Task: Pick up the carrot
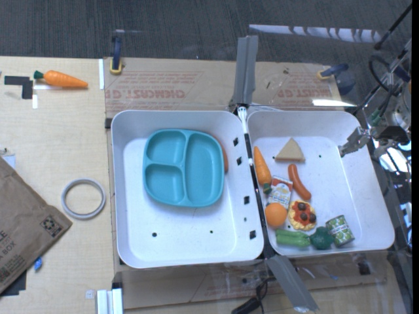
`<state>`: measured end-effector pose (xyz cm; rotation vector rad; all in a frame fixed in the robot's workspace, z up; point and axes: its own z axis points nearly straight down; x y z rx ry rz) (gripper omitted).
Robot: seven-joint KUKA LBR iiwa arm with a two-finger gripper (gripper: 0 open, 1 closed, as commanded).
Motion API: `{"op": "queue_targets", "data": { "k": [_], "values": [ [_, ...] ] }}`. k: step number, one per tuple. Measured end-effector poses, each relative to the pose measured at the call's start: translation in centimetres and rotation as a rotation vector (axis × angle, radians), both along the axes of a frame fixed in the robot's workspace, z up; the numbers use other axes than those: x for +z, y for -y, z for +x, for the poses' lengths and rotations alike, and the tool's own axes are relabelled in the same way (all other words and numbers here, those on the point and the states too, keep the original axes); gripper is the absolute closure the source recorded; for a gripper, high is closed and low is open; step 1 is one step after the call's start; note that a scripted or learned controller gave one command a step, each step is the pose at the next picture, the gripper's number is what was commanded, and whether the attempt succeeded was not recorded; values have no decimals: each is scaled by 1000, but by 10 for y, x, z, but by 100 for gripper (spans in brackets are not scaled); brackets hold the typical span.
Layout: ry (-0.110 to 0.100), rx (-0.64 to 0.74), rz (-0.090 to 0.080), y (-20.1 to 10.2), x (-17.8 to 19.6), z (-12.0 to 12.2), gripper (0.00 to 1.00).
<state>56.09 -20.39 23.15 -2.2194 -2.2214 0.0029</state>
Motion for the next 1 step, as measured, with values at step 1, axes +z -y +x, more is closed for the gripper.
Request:
{"op": "queue_targets", "data": {
  "k": [1],
  "values": [
    [0, 0, 0, 0, 0, 0, 0]
  ]
}}
